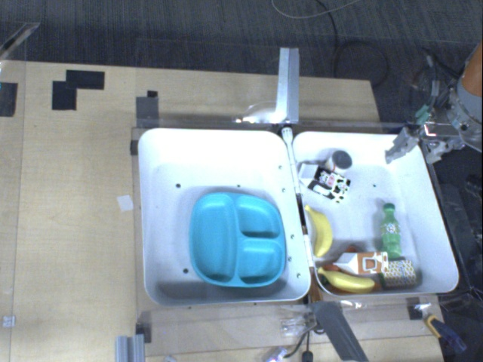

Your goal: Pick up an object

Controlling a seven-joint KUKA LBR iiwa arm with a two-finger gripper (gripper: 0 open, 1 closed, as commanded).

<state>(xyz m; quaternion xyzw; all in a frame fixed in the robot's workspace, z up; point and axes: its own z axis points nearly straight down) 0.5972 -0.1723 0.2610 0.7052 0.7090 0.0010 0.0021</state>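
While the arm (460, 104) is seen at the 2 o'clock edge of the camera view, its claw (411, 138) is placed over the upper right corner of the right bin (445, 236), and whether it is wide or narrow cannot be told. Nothing is seen inside the claw. In the right bin, a small black-and-white box (330, 182) is found at 12 o'clock, touching a grey round cap (340, 159). A green bottle (390, 231) is laid toward 3 o'clock. One banana (321, 231) is set against the left wall, and a second banana (347, 280) is laid at 6 o'clock, just beside an orange-and-white carton (364, 262) and a dark patterned block (398, 273). In the left bin (162, 202), a blue divided tray (238, 238) is placed toward 5 o'clock. Both bins are carried by the bench (68, 225).
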